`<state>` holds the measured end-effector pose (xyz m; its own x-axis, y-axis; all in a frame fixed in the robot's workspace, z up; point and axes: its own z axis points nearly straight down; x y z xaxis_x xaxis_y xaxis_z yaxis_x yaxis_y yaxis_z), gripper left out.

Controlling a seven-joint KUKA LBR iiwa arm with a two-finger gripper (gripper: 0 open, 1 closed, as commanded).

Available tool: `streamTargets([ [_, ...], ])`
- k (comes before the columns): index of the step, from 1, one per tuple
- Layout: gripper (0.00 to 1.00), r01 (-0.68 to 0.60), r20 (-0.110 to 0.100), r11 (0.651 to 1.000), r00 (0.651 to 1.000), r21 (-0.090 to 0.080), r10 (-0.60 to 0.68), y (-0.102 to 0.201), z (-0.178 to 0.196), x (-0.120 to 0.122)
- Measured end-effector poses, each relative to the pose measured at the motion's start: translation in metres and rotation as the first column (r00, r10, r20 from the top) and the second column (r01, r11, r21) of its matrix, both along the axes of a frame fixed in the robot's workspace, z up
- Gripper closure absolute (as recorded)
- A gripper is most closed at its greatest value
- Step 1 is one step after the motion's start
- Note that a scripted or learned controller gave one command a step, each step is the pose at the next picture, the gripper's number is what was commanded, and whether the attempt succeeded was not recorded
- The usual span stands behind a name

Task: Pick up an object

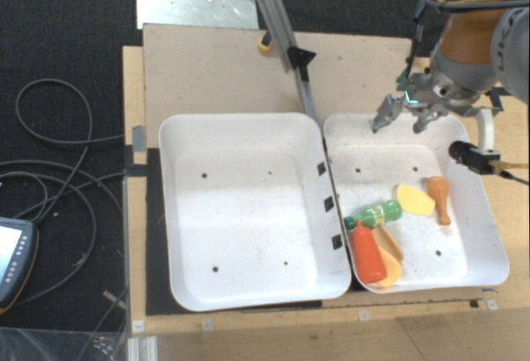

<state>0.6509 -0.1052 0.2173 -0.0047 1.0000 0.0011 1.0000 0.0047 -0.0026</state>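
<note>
My gripper [403, 119] hangs over the far rim of the right bin [464, 256], its two fingers spread apart with nothing between them. Below it, in the near half of that bin, lie a yellow piece [415, 200], an orange drumstick-shaped toy [440, 198], a green bottle [378, 214], a red bottle [368, 252] and a tan piece [392, 250] partly under the red bottle. All of them lie well toward the near side from the gripper.
The left bin [240, 210] sits beside the right one, their rims touching along a line with black clips [329, 203]. A slanted metal pole [277, 16] crosses the back of the bench. Cables and a tablet [15, 256] lie off the bench to the left.
</note>
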Motion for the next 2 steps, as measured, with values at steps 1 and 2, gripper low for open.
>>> streamTargets([
  [1,0.00,-0.001,0.004,1.000,1.000,-0.001,0.001,0.000,0.002,0.001],
  [2,0.00,0.003,-0.002,1.000,1.000,0.000,-0.003,0.002,-0.058,-0.006],
])
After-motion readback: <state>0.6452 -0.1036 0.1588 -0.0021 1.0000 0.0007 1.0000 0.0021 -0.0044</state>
